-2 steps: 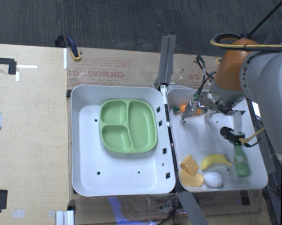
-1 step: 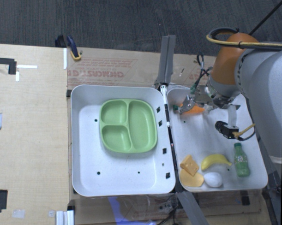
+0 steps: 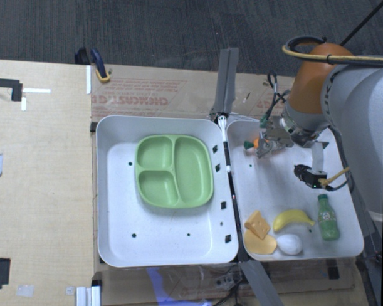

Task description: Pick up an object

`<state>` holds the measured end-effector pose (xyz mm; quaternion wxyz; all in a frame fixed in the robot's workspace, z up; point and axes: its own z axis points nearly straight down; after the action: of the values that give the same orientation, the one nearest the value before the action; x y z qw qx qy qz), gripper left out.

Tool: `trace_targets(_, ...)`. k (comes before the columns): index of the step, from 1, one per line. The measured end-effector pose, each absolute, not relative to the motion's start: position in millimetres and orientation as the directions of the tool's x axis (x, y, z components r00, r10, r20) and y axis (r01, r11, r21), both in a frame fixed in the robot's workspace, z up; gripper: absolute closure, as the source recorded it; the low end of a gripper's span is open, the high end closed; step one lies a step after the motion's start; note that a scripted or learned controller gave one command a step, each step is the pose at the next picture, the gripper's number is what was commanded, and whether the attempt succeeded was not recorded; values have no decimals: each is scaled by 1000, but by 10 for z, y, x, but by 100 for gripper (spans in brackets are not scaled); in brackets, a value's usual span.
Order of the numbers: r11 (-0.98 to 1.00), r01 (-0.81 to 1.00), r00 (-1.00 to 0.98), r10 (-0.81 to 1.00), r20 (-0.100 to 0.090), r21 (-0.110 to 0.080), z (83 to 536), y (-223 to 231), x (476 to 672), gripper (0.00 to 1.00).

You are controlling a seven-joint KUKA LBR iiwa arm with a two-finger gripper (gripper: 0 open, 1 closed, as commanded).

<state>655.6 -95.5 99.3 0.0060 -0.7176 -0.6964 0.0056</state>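
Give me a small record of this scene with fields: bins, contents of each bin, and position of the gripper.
bins: two shallow white bins side by side, left bin, right bin
left bin contents: light green plastic divided plate
right bin contents: yellow banana, green plastic bottle, white egg-shaped object, orange cheese-like wedge
gripper position: gripper at the far end of the right bin

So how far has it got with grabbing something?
Done: the arm has reached into the right bin, its gripper low at the far end. In hand: there is something small, orange and green, at the jaws, but I cannot tell if it is gripped. Left: a clear lift. The banana, bottle and cheese lie untouched at the near end.
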Motion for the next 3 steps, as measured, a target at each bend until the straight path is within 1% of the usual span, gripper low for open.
trace_targets(1,26,1000,-26,1000,-1,-1,917,-1633,6165,100)
trace_targets(2,25,1000,-25,1000,-1,-1,918,-1630,6166,0)
trace_targets(3,67,998,-67,998,-1,1,923,-1295,6295,0)
